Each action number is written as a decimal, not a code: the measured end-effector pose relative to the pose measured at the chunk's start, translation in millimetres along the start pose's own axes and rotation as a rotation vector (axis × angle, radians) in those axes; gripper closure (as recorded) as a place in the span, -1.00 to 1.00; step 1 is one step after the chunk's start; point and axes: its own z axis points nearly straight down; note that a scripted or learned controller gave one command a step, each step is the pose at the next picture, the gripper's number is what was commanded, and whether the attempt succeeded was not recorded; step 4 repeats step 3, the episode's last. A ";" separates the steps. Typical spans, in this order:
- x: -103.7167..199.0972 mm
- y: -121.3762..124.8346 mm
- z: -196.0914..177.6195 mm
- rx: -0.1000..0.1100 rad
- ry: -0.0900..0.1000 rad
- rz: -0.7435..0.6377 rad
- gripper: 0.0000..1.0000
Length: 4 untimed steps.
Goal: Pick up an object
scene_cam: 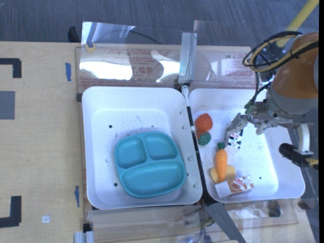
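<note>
Gripper (236,130) seen open, empty, over black-and-white cow toy (233,141). Toy judged light, rigid, small; narrow body suggested as hold. Toy carrot (221,159) lies at 7 o'clock.

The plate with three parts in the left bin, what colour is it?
The divided plate is light blue, a turquoise shade, plain in the camera view.

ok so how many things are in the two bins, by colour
orange: 2, the tomato and the carrot
green: 1, small piece
yellow: 1, block
black-and-white: 1, cow toy
white-and-red: 1, carton
teal: 1, divided plate
total: 7
</note>
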 end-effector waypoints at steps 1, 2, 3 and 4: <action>-3.3 10.9 104.4 -0.009 -0.003 0.022 -1.00; -4.6 12.1 93.4 -0.014 -0.005 0.023 1.00; 62.1 25.3 5.3 -0.008 -0.002 -0.103 1.00; 62.1 25.3 5.3 -0.008 -0.002 -0.103 1.00</action>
